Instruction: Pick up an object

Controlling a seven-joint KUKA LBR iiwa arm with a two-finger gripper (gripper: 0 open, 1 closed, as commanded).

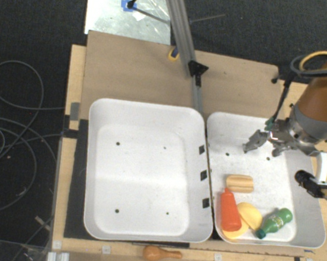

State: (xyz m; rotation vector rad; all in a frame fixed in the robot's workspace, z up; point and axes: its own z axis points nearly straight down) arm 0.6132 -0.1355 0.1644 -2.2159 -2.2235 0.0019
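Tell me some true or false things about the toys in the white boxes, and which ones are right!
1. The green bottle lies in the right bin. True.
2. The orange bottle lies in the left bin. False: it lies in the right bin, near the divider.
3. The end effector grips the bread roll. False: the roll lies on the bin floor, apart from it.
4. A brown wooden piece lies outside the bins, on the bench's front edge. True.
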